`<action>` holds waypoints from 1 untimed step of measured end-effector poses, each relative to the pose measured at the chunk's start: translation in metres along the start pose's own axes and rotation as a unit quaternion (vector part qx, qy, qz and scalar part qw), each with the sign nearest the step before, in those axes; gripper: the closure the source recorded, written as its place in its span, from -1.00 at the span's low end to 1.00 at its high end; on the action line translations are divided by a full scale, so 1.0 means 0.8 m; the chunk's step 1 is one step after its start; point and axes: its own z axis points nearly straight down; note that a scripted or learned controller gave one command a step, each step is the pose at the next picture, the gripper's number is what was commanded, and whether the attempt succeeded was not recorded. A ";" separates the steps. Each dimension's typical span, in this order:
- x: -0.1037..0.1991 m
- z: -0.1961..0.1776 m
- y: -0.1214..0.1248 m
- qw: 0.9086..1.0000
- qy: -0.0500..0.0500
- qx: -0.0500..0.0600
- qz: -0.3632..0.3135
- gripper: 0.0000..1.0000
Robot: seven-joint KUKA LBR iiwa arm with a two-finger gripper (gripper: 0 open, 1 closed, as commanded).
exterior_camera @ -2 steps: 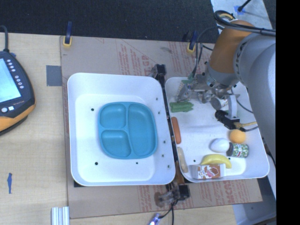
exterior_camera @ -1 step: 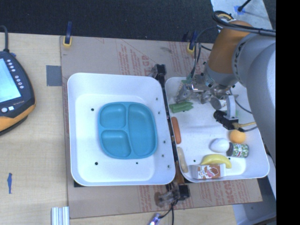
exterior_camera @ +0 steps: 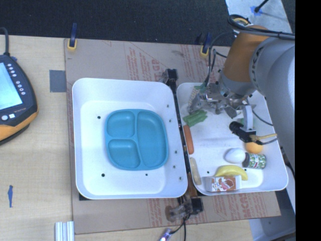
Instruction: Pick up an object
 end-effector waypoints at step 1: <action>0.000 -0.001 0.010 1.000 0.000 -0.002 0.000 -1.00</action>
